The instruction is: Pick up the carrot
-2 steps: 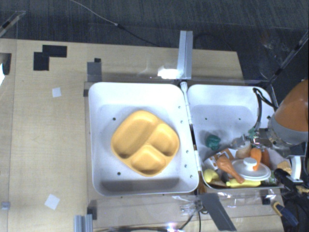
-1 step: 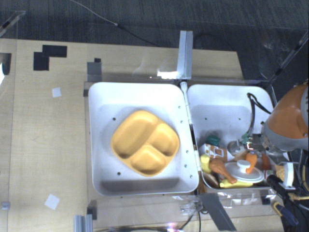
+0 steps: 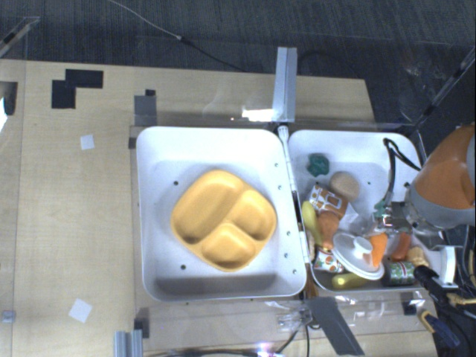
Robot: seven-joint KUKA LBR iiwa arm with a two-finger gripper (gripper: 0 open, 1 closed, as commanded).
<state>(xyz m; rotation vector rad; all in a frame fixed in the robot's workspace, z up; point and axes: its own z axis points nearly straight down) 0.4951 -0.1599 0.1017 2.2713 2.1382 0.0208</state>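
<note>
In the right bin (image 3: 349, 140), an orange carrot-like piece (image 3: 378, 249) stands upright near the front right, beside a white cup (image 3: 354, 251). My gripper (image 3: 388, 220) hangs directly over this piece, at the end of the grey arm with its orange band (image 3: 448, 173). It looks to be touching the piece's top or just above it. A second orange object (image 3: 328, 226) lies further left, under a small printed carton (image 3: 326, 198).
The right bin is crowded: a teal item (image 3: 318, 163), a beige potato-like lump (image 3: 344, 184), a yellow banana (image 3: 309, 220), a reddish item (image 3: 402, 245) and a dark can (image 3: 399, 273). The left bin (image 3: 156, 199) holds a yellow divided plate (image 3: 223, 218).
</note>
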